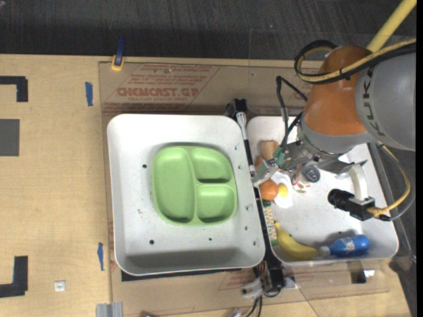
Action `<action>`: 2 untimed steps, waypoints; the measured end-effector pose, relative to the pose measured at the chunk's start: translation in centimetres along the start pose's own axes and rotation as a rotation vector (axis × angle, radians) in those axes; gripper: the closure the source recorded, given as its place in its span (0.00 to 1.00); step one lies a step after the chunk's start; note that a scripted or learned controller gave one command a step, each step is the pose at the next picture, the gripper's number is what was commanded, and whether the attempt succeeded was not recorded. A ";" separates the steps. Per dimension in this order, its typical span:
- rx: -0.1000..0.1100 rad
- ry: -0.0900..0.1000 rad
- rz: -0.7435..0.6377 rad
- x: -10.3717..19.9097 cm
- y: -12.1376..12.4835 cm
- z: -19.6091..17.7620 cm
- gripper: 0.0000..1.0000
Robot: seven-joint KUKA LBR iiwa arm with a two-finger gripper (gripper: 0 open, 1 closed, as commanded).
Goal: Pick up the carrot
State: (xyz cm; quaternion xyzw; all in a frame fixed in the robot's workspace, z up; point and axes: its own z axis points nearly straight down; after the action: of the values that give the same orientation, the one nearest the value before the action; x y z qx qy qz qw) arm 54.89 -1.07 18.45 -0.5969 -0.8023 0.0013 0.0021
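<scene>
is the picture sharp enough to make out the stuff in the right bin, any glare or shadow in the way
Camera view: lighting is even and soft, with no strong glare on the white bins; the green tray and banana read clearly. Around the gripper the small items are slightly blurred and crowded, so the orange thing beside it is hard to identify; the arm overhangs that corner.

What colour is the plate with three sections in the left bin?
Light green. The three-section plastic plate shows best in the camera view, lying in the left white bin.
</scene>
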 end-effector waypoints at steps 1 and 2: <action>0.000 0.001 0.121 -4.2 -2.4 0.0 0.00; 0.002 0.003 0.357 0.4 -3.1 0.1 0.00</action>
State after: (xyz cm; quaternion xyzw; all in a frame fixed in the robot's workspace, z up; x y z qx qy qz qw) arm 51.76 -1.55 18.40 -0.7299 -0.6836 0.0016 0.0036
